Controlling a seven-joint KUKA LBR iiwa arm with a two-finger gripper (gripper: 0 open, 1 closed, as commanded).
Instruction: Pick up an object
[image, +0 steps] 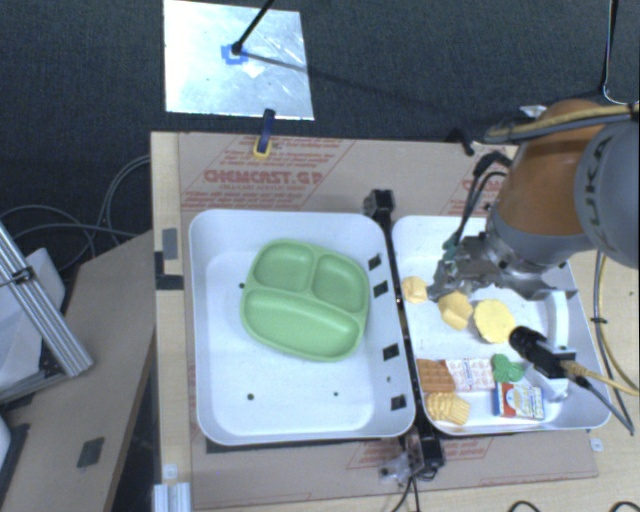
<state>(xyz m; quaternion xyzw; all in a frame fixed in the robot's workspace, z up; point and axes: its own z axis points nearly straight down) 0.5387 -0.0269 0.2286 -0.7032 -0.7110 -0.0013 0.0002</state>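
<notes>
Waffle (447, 407) and milk carton (517, 400) at near edge of right bin (420, 235). Gripper (458, 272) low over yellow pieces (455, 309) mid-bin; grip state: cannot tell. Risk: crowded items, pinch may nudge piece aside, come up bare. Green tray (303, 299) in left bin.

Green tray (305, 301) glossy smooth plastic; white bins (222, 330) matt plastic; bench (330, 170) cardboard.

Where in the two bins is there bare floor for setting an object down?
The left bin has bare floor all around the green divided plate, widest in front of it toward the near wall. The right bin is crowded: yellow pieces, a waffle and small packets fill its near half, with the pincer above them. A bare patch remains at its far left corner.
</notes>
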